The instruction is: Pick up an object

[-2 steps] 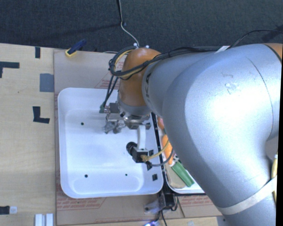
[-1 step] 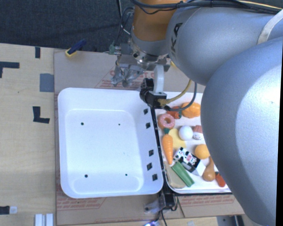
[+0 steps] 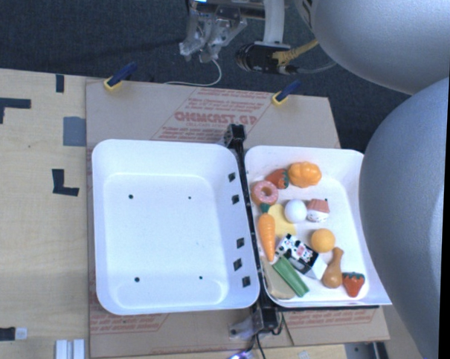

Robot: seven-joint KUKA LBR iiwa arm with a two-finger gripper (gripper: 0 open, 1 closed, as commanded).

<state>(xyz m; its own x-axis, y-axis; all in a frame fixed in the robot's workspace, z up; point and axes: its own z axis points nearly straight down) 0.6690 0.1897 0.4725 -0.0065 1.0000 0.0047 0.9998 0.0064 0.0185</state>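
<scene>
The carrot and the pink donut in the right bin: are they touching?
Cannot tell. In the camera view the carrot's top end lies right below the pink donut, with something green between them, but no plain gap or contact shows at this size.

Colours and patterns, bench and bins

White bins [image 3: 166,154]; orange carrot [image 3: 266,236]; pink doughnut [image 3: 266,192]; white egg [image 3: 295,211]; orange ball [image 3: 322,240]; black-and-white spotted cow [image 3: 296,252]; green stick [image 3: 290,277]; red strawberry [image 3: 353,283]; orange-yellow pumpkin [image 3: 305,174]; brown cardboard [image 3: 213,119] with red lettering; grey arm [image 3: 410,190].
</scene>
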